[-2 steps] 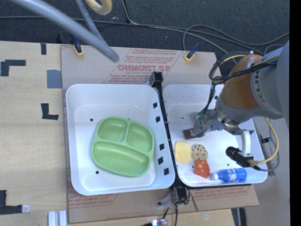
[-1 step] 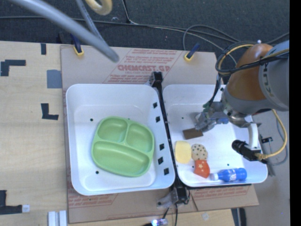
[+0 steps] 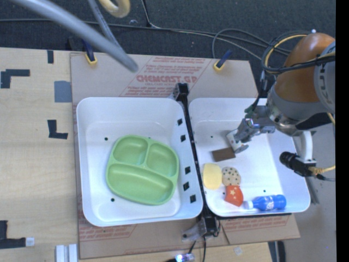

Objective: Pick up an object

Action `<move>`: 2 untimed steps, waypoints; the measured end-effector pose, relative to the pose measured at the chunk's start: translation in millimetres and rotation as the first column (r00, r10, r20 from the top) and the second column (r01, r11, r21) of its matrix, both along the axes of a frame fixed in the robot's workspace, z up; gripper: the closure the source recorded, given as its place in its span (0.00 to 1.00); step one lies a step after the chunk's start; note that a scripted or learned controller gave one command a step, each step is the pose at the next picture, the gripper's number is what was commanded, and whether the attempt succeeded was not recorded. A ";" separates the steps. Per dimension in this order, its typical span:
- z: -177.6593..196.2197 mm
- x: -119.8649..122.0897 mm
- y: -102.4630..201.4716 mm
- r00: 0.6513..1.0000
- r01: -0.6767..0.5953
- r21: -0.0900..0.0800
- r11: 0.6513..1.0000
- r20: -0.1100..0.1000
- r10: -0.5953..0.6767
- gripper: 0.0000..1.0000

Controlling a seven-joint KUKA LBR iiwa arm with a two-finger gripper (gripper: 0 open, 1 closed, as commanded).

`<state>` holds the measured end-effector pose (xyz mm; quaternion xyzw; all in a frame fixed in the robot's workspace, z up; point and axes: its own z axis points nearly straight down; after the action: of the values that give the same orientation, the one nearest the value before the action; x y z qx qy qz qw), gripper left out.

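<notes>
Just below the gripper (image 3: 238, 141), toward the near edge of the right bin (image 3: 283, 201), a small flat brown piece (image 3: 223, 155) is lying on the white floor, its upper corner almost under the fingertips but not between them; nothing is being gripped. Whether the fingers are spread or closed cannot be told from this angle, since they are blurring into one pale grey block. Further below the gripper, a yellow rounded piece (image 3: 212, 176) is resting against the divider side, with a speckled cookie-like disc (image 3: 231, 175) touching its right edge. Directly beneath those, a red-orange strawberry-shaped object (image 3: 234, 195) is sitting near the bin's front wall, and just to its right a blue-and-white bottle (image 3: 266, 202) is lying on its side along that wall. Behind the gripper, to the right, the grey arm with its orange band (image 3: 305, 70) is reaching in over the bin's far right corner. Well to the gripper's left, across the black divider (image 3: 188, 152), a green compartment tray (image 3: 143, 169) is lying flat in the left bin (image 3: 87, 146).
</notes>
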<state>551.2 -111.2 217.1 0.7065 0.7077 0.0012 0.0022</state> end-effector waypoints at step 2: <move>-2.4 5.7 104.2 1.000 -0.005 0.002 1.000 -0.007 0.005 1.00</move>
<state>556.9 -7.0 214.6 0.7049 0.7093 -0.0002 -0.0009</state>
